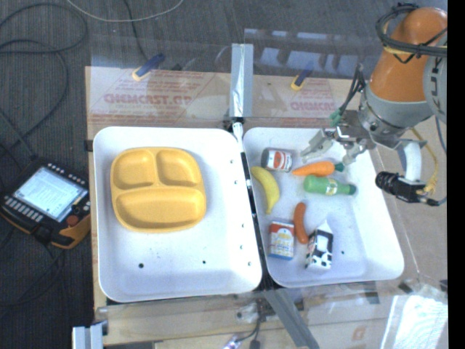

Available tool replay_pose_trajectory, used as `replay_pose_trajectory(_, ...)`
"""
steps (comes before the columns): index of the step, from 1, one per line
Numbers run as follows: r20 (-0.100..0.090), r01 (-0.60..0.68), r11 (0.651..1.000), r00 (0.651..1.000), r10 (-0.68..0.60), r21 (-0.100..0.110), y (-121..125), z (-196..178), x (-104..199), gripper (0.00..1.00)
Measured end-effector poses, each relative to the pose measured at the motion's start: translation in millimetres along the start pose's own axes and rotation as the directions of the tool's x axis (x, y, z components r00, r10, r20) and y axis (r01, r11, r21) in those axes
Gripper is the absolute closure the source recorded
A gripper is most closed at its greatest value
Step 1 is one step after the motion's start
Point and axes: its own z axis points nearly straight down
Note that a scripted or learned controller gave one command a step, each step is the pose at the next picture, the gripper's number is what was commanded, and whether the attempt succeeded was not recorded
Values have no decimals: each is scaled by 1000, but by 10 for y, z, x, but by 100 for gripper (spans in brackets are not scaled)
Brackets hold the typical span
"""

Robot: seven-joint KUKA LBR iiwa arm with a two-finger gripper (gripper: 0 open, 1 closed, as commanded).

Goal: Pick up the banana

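A yellow banana [267,187] lies curved along the left wall of the right bin [378,224]. My gripper [333,145] hangs over the bin's far side, up and to the right of the banana, apart from it. Its two fingers [315,145] are spread, with nothing between them. A carrot [314,169] lies just below the gripper.
Around the banana lie a small can [277,159], a green bottle [329,187], a sausage [300,222], a red carton [282,239] and a black-and-white carton [320,249]. The left bin [123,267] holds a yellow divided plate [158,187]. A pendant [47,202] sits far left.
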Motion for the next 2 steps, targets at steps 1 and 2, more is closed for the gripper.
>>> replay_pose_trajectory(1,1,-121,992,993,121,-29,-202,1404,178,0)
replay_pose_trajectory(2,3,-119,993,993,120,-12,414,1588,176,0)
